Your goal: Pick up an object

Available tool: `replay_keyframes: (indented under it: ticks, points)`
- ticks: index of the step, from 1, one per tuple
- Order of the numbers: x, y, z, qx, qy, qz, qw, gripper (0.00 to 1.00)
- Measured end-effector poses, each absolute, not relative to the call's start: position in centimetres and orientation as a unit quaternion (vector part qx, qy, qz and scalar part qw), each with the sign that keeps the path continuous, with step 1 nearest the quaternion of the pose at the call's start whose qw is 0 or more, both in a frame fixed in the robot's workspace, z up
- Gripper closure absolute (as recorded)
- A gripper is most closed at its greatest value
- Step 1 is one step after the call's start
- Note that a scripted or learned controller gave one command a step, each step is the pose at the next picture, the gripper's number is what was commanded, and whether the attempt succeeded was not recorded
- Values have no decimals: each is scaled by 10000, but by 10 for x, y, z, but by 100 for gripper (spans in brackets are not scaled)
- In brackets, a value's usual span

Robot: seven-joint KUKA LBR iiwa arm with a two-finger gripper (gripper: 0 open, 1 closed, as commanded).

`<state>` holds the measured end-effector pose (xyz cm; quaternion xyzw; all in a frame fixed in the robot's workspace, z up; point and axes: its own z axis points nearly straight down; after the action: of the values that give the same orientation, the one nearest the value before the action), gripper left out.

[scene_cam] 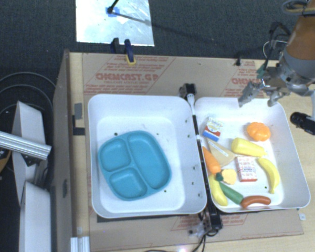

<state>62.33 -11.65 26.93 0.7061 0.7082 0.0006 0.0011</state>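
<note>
My gripper (261, 96) hangs above the far edge of the right bin (294, 156), open, with nothing between its fingers. Below it, inside that bin, lie toy foods: an orange fruit (258, 131), a yellow piece (247, 147), a banana (270, 173), a small red-and-white box (245, 168), a white carton with blue and red print (213, 128), a carrot (211, 161), a green vegetable (231, 192) and a sausage (255, 201). The orange fruit is the nearest item to the gripper, a little toward the front.
The left bin (110, 114) holds a blue divided tray (134, 164). A black divider clamp (188, 92) sits between the bins at the back. Cardboard lies under both bins. A black fixture (306, 123) juts in at the right edge.
</note>
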Motion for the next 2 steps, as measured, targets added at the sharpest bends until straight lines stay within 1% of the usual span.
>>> replay_keyframes:
  ticks: [1,2]
  points:
    - [566,-151,140,7085,7057,-38,-47,0]
    - [567,-120,86,7056,7086,25,51,0]
